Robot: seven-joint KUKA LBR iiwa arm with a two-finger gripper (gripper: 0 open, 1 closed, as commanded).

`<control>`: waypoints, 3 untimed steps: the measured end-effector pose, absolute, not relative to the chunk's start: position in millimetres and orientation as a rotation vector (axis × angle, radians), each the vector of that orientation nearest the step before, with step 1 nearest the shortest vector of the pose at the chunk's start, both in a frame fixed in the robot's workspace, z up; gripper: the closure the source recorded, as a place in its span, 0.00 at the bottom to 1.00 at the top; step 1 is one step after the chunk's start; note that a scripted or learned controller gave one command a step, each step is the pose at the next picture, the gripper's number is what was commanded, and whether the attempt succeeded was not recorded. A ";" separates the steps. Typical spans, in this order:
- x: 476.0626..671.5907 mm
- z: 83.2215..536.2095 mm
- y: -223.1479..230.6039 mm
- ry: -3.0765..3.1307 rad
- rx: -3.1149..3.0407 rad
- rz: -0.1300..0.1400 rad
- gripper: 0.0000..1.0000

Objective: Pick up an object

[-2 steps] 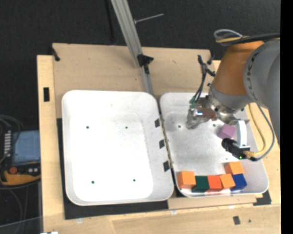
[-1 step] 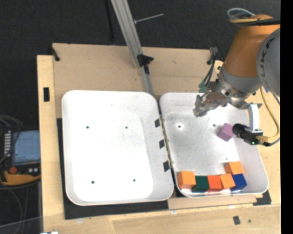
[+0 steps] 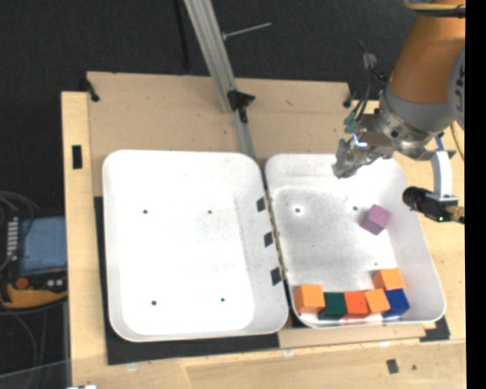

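Two shallow white bins sit side by side on my pale wooden worktop (image 3: 186, 104), both with rounded corners and a faintly speckled matte floor. In the left bin (image 3: 121, 241) I see just the bare floor with a few small dark dots. The right bin (image 3: 417, 250) holds all the blocks. A small purple cube (image 3: 376, 218) lies alone, tilted, toward the right side of the bin's floor. Along the bin's near edge a row of hard-edged blocks is packed together: an orange block (image 3: 309, 297) at the left end, a dark green one (image 3: 334, 304) touching it, then an orange-red one (image 3: 355, 302), another orange (image 3: 377, 300), a blue block (image 3: 396, 300) and one more orange block (image 3: 388, 279) just behind it. My jaws (image 3: 346, 163) hang over the bin's far edge, well apart from the purple cube; whether they are parted I cannot tell.
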State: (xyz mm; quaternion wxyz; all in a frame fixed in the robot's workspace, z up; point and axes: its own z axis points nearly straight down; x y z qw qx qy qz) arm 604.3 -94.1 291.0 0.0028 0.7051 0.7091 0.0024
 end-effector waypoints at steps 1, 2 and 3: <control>597.1 277.8 -51.6 2.226 2.216 0.000 1.00; 599.6 274.6 7.3 2.230 2.215 -0.001 1.00; 601.1 273.3 61.3 2.229 2.213 0.002 1.00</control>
